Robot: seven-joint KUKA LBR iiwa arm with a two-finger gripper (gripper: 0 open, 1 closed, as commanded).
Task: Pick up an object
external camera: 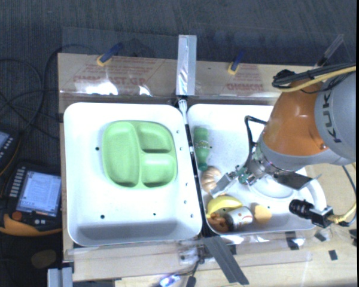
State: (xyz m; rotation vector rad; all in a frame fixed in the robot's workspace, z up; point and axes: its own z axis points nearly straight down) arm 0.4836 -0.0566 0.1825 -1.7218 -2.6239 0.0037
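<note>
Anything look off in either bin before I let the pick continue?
Nothing looks spilled or broken. The green divided tray lies flat in the left bin. The small items, the yellow one among them, crowd the right bin's near-left corner, so the claw works in a tight spot there.

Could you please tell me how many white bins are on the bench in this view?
2. The left bin holds a green divided tray; the right bin sits directly beside it, holding small objects beneath the arm.

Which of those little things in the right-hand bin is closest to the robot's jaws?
The yellow banana. It lies just below the gripper, while the green bottle sits farther up along the bin's left wall.
</note>
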